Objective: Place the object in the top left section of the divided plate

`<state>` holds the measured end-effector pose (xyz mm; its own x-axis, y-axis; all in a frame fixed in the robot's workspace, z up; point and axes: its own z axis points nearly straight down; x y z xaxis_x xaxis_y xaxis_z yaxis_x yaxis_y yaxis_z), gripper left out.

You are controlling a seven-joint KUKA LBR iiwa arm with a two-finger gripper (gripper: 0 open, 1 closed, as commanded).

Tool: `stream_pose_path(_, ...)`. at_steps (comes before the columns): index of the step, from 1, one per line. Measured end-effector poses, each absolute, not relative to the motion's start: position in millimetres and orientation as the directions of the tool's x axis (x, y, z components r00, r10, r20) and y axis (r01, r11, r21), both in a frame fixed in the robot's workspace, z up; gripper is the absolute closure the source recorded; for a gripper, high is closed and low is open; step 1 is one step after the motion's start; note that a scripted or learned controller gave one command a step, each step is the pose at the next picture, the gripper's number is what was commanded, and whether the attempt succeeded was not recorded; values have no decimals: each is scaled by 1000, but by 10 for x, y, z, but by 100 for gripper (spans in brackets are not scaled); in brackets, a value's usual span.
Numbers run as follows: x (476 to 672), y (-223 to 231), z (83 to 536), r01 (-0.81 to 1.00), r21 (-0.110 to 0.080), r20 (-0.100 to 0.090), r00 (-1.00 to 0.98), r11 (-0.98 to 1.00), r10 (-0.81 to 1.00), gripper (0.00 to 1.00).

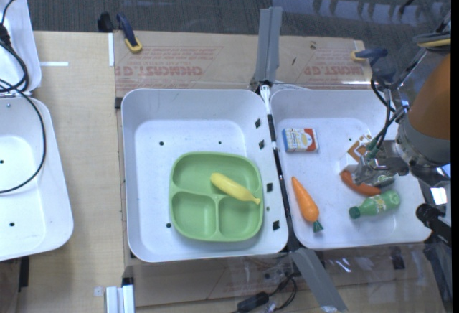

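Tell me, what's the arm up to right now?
Gripper low in right bin, over an orange-red item; grip unclear. Green divided plate in left bin, banana already across it. Path clear.

The green divided plastic plate [188, 217] looks smooth and matt; the yellow plastic banana [234, 188] is glossier (the pale wooden worktop [79, 89] shows grain).

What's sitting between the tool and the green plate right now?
In the camera view, a carrot lies in the right bin between the tool and the green plate, and then the bins' adjoining walls. A banana rests on the plate.
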<state>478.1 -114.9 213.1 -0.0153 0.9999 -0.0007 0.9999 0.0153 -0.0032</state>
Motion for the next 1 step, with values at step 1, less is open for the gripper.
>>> stream_pose_path(1, 4771, -1845, 1942, 1000, -3, -1, -13, 13, 1000, 100)
